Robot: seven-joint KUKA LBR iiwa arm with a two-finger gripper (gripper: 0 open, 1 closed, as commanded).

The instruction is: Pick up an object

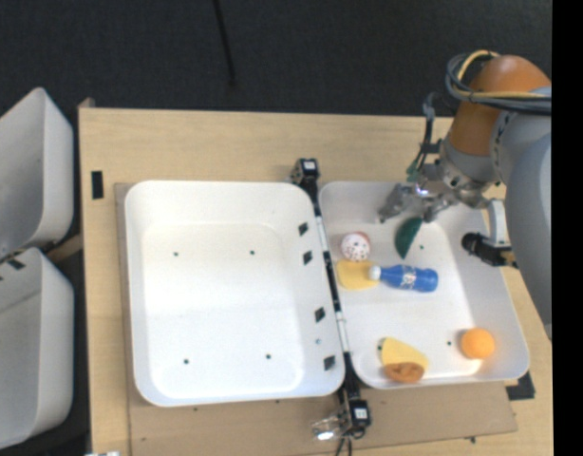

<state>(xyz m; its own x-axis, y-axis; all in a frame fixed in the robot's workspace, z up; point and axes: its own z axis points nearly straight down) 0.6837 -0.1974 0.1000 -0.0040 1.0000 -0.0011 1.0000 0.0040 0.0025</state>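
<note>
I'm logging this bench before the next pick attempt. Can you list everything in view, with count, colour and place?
small round dotted ball: 1, white-pink, right bin, near the divider
soft yellow lump: 1, yellow, right bin, below the ball
blue plastic bottle with white cap: 1, blue, lying beside the yellow lump
dark green flat piece: 1, green, right bin, beneath the gripper
orange ball: 1, orange, right bin's near right corner
yellow-and-brown wedge: 1, right bin's near edge
shallow white bins: 2, side by side
wooden bench: 1, tan
gripper: 1, grey, above the right bin's far end
</note>
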